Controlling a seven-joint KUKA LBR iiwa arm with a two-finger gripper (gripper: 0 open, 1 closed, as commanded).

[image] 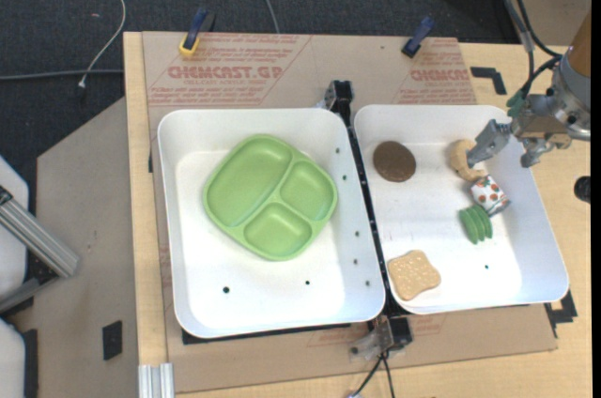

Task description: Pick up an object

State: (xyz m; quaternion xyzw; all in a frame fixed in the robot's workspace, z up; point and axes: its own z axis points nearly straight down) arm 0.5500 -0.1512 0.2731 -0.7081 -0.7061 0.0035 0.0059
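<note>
Currently, the hand [507,143] is hovering at the right bin's [554,241] far corner, fingers spread, gripping nothing. Nearest target: tan lump [462,158], lying just beside the near fingertip, its long axis unclear. Below it: a spotted block [488,193] crowding a green ridged piece [476,223] that is running away from the hand. Risk: one finger is likely landing atop the lump, nudging it aside.

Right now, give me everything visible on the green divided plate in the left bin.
The green divided plate is a light green, plastic-looking tray with rounded corners and three compartments: one large on its left, two smaller on its right. It lies flat, right side up, turned at an angle to the bin walls, near the middle of the left bin. Nothing sits in it, and only the bin floor touches it. The hand is over the other bin.
</note>
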